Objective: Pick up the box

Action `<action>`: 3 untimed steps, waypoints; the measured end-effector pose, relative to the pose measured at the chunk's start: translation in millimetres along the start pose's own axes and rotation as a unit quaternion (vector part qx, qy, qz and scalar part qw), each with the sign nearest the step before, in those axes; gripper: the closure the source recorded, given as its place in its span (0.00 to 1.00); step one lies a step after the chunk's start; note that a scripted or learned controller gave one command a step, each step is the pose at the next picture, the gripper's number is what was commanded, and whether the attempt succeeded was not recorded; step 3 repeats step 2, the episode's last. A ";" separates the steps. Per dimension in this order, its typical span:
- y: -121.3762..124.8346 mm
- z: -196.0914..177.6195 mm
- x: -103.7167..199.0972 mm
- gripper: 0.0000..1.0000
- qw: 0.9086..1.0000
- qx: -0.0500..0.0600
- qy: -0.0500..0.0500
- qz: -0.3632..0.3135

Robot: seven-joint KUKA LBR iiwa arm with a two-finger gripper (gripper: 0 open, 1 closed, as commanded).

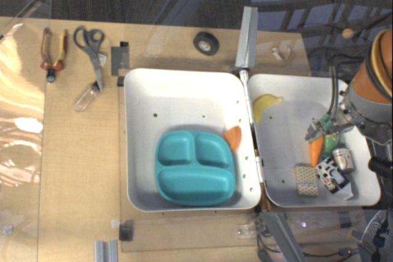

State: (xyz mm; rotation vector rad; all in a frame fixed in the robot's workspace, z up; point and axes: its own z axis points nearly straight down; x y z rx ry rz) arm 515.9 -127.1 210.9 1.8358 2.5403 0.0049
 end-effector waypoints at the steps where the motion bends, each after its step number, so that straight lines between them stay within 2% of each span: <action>1: 0.0 0.3 0.2 0.00 1.000 0.000 0.000 0.000; 2: -39.4 43.3 -32.0 0.00 0.997 0.001 0.001 -0.071; 3: -39.4 43.3 -32.0 0.00 0.997 0.001 0.001 -0.071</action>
